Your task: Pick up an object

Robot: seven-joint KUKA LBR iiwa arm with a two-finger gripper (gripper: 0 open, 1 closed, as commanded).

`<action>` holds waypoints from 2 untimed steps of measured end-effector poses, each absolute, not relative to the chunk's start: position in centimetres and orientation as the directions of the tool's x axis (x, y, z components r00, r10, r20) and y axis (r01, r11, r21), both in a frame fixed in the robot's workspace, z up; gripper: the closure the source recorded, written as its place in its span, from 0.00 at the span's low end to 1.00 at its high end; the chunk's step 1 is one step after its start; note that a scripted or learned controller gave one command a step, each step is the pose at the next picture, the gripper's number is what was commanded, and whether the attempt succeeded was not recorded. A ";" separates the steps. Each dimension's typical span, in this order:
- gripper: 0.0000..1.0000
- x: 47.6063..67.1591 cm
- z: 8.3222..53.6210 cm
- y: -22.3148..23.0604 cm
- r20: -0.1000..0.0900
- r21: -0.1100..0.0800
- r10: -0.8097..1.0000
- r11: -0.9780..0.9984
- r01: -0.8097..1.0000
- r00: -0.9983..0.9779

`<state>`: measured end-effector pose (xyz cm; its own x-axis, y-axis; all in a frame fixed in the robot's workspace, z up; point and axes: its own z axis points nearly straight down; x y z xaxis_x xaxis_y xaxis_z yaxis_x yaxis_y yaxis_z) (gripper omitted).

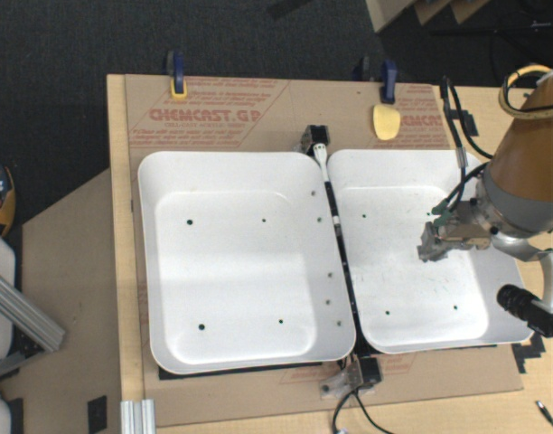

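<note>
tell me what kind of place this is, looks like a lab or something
Probably a robotics lab test bench: two shallow white bins clamped onto a board, a robot arm reaching over the right bin, and loose cables around.

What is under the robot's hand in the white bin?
Under the end effector there is bare white floor of the right bin with small dark dots. The spot directly beneath it is covered.

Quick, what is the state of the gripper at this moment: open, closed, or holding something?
Gripper: above the right bin; whether it is open or closed cannot be told, and nothing can be seen in it.
</note>
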<state>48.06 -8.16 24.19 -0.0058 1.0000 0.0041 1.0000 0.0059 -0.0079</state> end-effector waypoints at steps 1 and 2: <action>1.00 49.7 33.9 -3.2 0.001 0.012 1.000 0.008 1.000 -0.008; 1.00 48.0 43.6 0.6 0.002 0.014 1.000 0.006 1.000 -0.006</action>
<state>47.99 0.61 43.64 -0.0063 1.0000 0.0020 0.9999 0.0062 0.0137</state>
